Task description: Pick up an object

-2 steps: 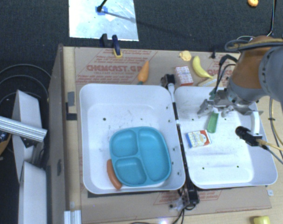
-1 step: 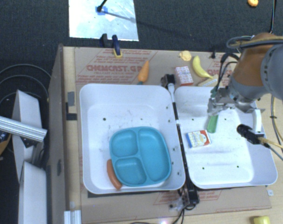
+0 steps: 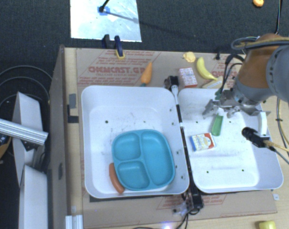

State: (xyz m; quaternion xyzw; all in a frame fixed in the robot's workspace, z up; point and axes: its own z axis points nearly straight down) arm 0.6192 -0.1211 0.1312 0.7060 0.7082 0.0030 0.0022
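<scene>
In the right bin (image 3: 259, 175) a green stick-shaped object (image 3: 217, 125) lies nearly upright in the picture. A small white, orange and blue box (image 3: 202, 141) rests just below and left of it. My gripper (image 3: 221, 110) hangs over the green object's upper end, open, with its fingers splayed to either side. Nothing is held between them. The left bin (image 3: 94, 128) holds a blue divided plate (image 3: 143, 159) and an orange sausage (image 3: 116, 178) at the plate's lower left.
Behind the bins, on the cardboard, lie a carrot (image 3: 146, 74), a small pink box (image 3: 188, 77), a banana (image 3: 204, 69) and a yellow lump (image 3: 189, 57). The lower half of the right bin is bare. The grey arm (image 3: 273, 73) fills the right bin's far right corner.
</scene>
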